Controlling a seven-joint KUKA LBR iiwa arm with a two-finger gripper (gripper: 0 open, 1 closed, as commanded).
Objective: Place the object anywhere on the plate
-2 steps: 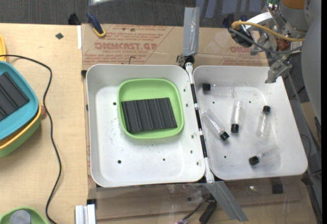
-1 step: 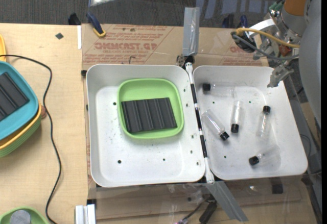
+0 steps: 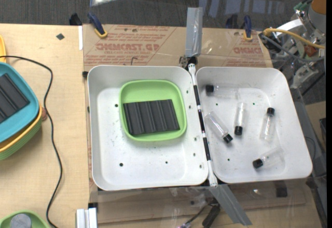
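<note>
The tool (image 3: 311, 29) waits at the far right; I cannot tell its state. It should reach left, take one vial (image 3: 239, 118) by its middle, then carry it further left to the green plate (image 3: 151, 92).

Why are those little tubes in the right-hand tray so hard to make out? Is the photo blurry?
In the camera view the focus is fair; the vials are clear plastic on a white bin, so only their black caps stand out. Lighting is soft and even, with faint shadows; the green plate reads sharply.
</note>
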